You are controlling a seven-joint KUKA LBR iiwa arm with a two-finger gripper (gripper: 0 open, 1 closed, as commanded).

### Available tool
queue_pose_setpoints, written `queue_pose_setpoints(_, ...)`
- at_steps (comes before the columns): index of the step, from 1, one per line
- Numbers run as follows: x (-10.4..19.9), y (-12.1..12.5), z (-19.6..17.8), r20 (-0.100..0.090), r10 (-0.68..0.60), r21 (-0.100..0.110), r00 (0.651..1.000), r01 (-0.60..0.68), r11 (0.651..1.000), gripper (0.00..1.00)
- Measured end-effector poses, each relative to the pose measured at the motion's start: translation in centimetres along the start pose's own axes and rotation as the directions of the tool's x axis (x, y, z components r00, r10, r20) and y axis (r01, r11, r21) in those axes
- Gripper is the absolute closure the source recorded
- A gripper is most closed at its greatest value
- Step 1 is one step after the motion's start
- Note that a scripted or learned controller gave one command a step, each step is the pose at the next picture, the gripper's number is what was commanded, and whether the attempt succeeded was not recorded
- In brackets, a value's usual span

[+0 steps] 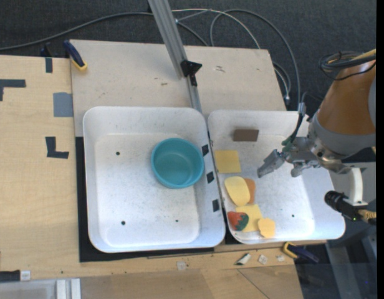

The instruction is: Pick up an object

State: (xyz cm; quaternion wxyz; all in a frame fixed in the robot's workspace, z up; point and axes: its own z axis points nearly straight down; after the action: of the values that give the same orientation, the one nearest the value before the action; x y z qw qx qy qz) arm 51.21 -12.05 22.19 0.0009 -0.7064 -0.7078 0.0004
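Note:
My gripper (280, 169) hangs over the middle of the right bin (316, 226), open, with nothing between its fingers. One finger (267, 166) points left toward the objects. Along the bin's left side lie a flat yellow square (228, 161), a yellow and orange oval piece (239, 190), a red and green item (237, 220), a pale yellow block (251, 213) and a small yellow round piece (266, 228). A brown block (245, 134) lies near the bin's far wall. All of them are apart from the gripper, to its left.
A teal bowl (176, 162) stands in the left bin (105, 167). A grey slanted pole (170, 27) rises from behind the bins. Cables (254, 23) trail across the back. The arm's orange band (348, 104) is at the right edge.

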Motion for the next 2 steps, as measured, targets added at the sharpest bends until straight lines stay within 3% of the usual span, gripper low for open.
queue_pose_setpoints(1, 0.0, 0.0, 0.0, 0.000, 0.000, 0.000, 1.000, 0.000, 1.000, 0.00)
queue_pose_setpoints(2, -0.5, 0.7, 5.6, 0.000, 0.001, 0.005, 1.000, -0.001, 1.000, 0.00)
